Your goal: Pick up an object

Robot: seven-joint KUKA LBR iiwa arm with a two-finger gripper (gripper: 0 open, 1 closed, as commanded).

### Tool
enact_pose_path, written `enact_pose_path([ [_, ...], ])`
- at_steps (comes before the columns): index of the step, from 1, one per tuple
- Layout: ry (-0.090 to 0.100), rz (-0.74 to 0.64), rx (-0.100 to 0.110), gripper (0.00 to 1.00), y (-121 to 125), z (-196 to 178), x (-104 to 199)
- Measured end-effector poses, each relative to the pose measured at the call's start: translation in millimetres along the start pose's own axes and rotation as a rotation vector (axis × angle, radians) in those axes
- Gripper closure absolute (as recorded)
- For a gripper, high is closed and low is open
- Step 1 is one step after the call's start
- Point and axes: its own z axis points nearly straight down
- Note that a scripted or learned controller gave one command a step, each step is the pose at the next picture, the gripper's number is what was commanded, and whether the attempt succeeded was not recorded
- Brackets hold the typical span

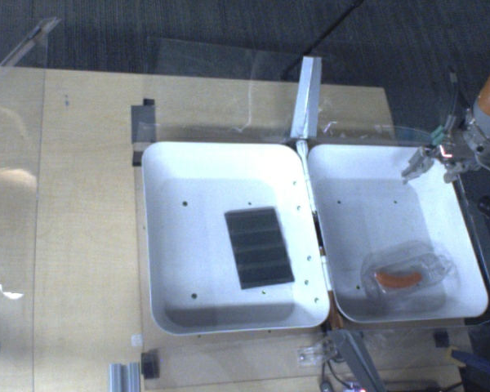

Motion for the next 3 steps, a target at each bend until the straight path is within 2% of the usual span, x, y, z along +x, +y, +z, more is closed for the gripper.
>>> enact_pose_path([
  [1,-0.001,-0.005,-0.006,1.00,2,-12,1],
  [2,-0.001,-0.005,-0.005,0.00,2,-12,1],
  [3,0.002,0.063,0.002,0.00,-26,107,35],
])
